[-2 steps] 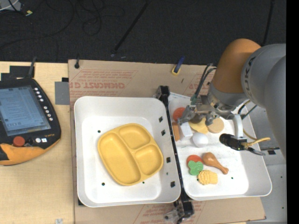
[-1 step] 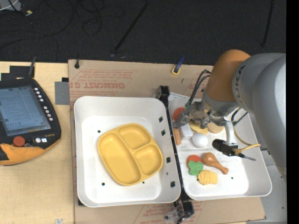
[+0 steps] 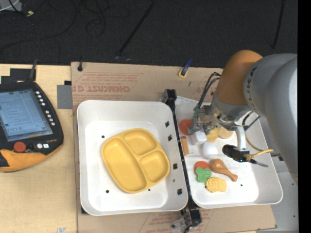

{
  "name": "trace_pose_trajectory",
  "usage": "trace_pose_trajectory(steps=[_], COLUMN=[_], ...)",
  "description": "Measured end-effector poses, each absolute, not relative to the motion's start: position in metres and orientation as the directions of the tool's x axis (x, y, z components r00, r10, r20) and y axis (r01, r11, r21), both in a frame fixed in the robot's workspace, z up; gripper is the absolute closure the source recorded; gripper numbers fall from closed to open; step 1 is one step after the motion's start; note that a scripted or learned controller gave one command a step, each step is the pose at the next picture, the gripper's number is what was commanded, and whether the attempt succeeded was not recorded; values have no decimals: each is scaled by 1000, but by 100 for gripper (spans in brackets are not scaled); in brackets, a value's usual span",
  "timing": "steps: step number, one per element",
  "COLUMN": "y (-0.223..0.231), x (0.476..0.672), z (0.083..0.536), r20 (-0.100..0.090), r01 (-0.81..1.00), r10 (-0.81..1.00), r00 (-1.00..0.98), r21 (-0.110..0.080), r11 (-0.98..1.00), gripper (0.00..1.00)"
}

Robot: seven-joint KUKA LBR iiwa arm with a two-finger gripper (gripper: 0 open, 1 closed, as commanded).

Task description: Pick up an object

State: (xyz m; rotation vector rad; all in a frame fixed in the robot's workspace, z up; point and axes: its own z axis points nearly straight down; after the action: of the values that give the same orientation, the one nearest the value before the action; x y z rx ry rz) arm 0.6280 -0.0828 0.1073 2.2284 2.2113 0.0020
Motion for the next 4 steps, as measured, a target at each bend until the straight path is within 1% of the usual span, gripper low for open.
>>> trace_pose_trajectory(steps=[1,2,3,4], y=[-91,-91,-91,-84], x=[622,629,629,611], z=[165,227,227,234], r20=[-1,0,0,1], r01=[1000,1000,1000,1000], r10=[1000,1000,1000,1000], r00=[6,1,-1,1], r21=[3,5,-1,-4], r11=[-6,-1,1,-1], gripper=[100,100,100,100])
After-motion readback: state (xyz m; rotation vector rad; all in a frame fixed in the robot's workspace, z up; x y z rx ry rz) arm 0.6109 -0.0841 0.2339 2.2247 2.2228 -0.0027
